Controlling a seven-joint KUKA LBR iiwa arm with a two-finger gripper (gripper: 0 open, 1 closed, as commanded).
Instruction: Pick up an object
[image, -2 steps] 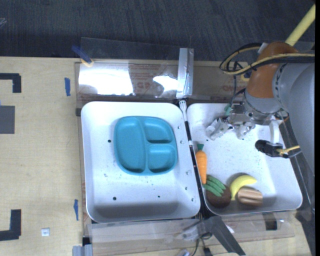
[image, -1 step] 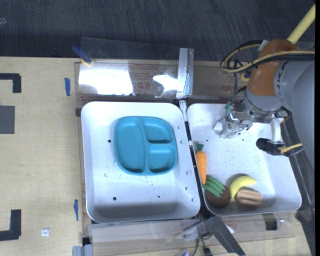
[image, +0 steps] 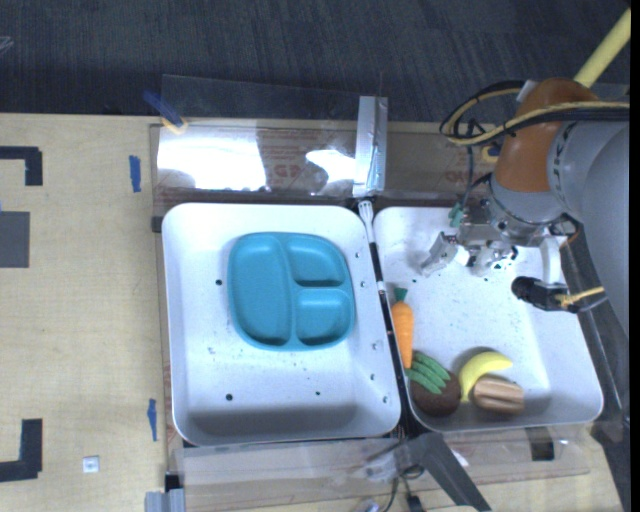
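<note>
**Hand over the right bin, toys grouped at the near edge**

The hand (image: 462, 252) hangs over the far part of the right bin (image: 560, 350), its metal fingers (image: 437, 252) spread apart and nothing between them — released, gripping no object. Below it the bin floor is bare white, speckled with small dark dots. The grey arm (image: 585, 185) reaches in from the right, its orange band (image: 525, 160) just above the wrist, with yellow and black cables looping over it.

The objects to pick lie well apart from the hand, toward the near side of the same bin. A carrot (image: 402, 333) lies along the bin's left wall, green top pointing away. Nearer the front sit a green leafy toy (image: 430, 372) on a brown round piece (image: 438, 395), a banana (image: 482, 368), and a tan bread roll (image: 496, 395) touching the banana (the four crowd together).

The left bin (image: 200, 380) holds a blue divided tray (image: 292, 290) lying flat near its middle. Both bins rest side by side on the wooden desk (image: 75, 330).
</note>
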